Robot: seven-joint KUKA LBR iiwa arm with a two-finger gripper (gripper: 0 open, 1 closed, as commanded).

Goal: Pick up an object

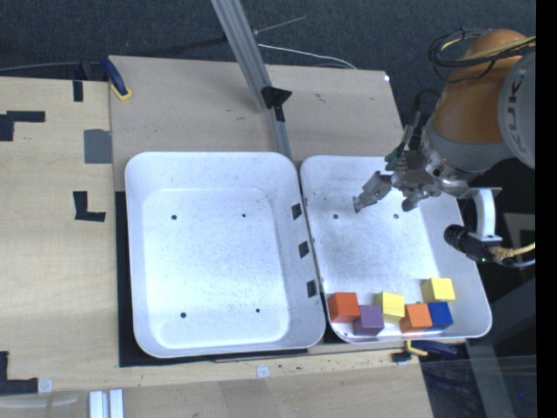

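Note:
Several small blocks lie along the near edge of the right bin [348, 242]: an orange block [344, 305], a purple block [371, 319], a yellow block [392, 305], a second orange block [418, 316], a blue block [439, 314] and another yellow block [438, 288]. My gripper [385, 197] hangs over the far part of the right bin, well away from the blocks. Its fingers [367, 196] are spread apart with nothing between them.
The left bin [148, 251] lies beside the right one. A metal pole [248, 50] slants up from the far side between the bins. The grey and orange arm [479, 103] comes in from the right. Black cables [474, 242] hang by the right bin's edge.

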